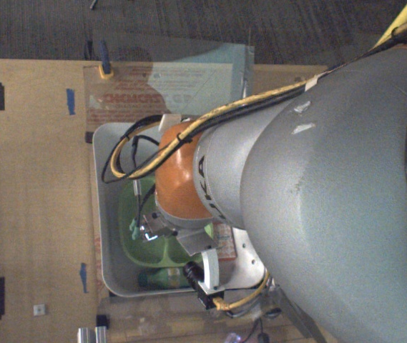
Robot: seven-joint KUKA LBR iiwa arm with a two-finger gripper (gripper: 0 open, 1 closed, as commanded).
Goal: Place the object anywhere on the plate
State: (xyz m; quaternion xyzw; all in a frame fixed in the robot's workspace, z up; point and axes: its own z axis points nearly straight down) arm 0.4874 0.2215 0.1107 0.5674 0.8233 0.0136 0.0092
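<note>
A light green plate (126, 213) lies in the white bin (97, 191), and the arm covers most of it. My gripper (146, 230) hangs below the orange wrist band (178, 181), right over the plate's middle. A green, bottle-like object (162, 278) lies against the bin's near wall, just off the plate's edge. A small printed box (224, 242) peeks out from under the arm to the right of the plate.
The grey arm (317, 191) fills the right side and hides the second bin. A clear plastic sheet (189, 84) lies behind the bin. The brown bench (31, 191) on the left bears blue tape marks and black corner marks.
</note>
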